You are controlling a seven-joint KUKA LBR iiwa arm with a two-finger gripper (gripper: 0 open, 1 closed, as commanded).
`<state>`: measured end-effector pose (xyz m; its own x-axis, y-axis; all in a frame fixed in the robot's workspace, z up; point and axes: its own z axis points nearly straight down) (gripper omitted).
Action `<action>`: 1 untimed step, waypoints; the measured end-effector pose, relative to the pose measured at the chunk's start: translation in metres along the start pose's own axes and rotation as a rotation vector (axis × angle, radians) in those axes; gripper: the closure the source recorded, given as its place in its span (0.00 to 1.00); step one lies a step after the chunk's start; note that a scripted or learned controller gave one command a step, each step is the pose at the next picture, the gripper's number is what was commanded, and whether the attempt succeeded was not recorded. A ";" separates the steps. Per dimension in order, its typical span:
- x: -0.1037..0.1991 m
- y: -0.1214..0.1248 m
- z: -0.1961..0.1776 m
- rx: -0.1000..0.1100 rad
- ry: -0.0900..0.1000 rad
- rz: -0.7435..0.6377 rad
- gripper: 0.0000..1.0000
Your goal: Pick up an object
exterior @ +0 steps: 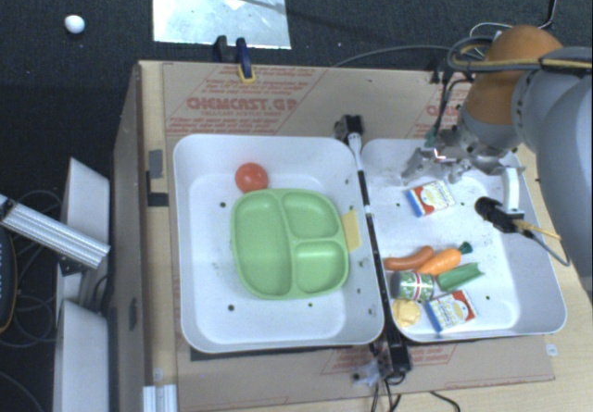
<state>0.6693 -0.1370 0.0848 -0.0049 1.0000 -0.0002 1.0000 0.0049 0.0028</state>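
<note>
1. Nearest in the right bin (547,313) lie a small red-and-white carton (451,310) and a pale yellow piece (406,312), side by side against the near wall.
2. Just beyond them a small can (416,286) lies on its side, with a green vegetable (460,276) to its right.
3. Farther back, a sausage (408,261) and a carrot (444,260) lie end to end.
4. In the left bin (208,308) a green divided plate (287,243) sits in the middle, with a red tomato (251,177) touching its far left rim.
5. A second carton (432,197) lies at the right bin's far side.
6. The gripper (434,158) hovers just beyond that carton; I cannot tell its opening, and nothing shows in its grasp.
</note>
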 end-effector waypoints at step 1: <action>-0.011 0.000 0.000 0.000 -0.001 0.003 0.00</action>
